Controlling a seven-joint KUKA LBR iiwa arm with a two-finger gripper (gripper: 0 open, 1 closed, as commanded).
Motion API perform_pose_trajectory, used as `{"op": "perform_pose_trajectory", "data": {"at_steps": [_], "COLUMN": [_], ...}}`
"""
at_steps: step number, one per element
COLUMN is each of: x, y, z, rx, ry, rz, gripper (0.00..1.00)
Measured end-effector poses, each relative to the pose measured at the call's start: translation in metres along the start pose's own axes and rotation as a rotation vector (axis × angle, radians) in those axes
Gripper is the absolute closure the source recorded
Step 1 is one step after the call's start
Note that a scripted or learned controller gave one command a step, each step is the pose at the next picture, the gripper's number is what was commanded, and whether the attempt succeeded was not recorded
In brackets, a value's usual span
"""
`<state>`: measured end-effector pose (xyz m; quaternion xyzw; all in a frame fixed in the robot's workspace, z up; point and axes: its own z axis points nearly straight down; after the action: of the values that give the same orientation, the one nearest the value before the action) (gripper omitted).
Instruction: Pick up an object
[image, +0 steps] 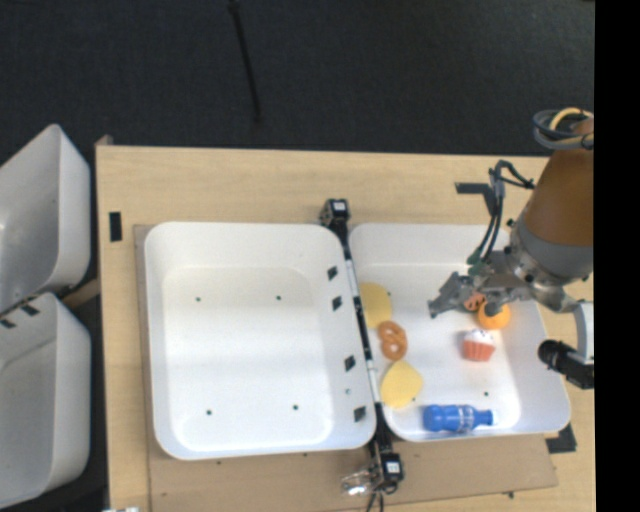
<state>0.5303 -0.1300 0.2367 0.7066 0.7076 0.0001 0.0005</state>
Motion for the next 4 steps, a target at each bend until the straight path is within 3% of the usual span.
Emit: {"op": "perform_pose_trajectory", "data": {"at_steps": [1,2,3,4], "x": [0.032,0.03,0.033,0.026], "y": [0.045,-0.014,0.062,-0.002], "z": [0.099,0.138,0.135,0.136], "rx": [0.006,0.008,-0.006,0.006], "ry": [0.002,0.002,-0.001,0.0], "rz": [-0.003,0.003,-0.003,0.004], "gripper": [0.0,0.0,0.0,0.0]}}
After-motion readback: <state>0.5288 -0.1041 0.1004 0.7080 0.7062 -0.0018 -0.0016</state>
